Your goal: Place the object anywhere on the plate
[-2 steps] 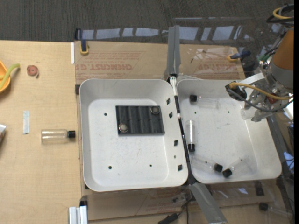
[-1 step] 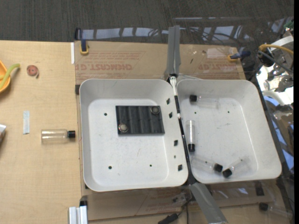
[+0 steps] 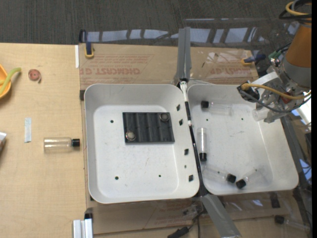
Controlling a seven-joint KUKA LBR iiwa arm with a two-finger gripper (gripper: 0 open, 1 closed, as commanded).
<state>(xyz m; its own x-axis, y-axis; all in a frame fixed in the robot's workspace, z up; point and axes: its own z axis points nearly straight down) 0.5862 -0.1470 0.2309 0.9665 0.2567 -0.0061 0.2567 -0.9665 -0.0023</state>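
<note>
The left bin point(image 3: 99, 148) holds a dark plate point(image 3: 148, 127) with two small round pieces on it. The right bin point(image 3: 277, 172) holds clear vials point(image 3: 201, 143) with black caps. The gripper point(image 3: 270, 110) hangs over its far right edge.

Two white bins are seen: the left bin point(image 3: 99, 133) carries a ribbed black plate point(image 3: 148, 128) dotted with two silvery knobs, and to its right the right bin point(image 3: 277, 172) holds clear vials point(image 3: 201, 143) capped in black. Left of the plate, pale tan wood is shown on the table point(image 3: 39, 182), where a clear bottle point(image 3: 60, 143) with a black cap is laid. An orange band is worn by the grey arm point(image 3: 299, 48).
</note>
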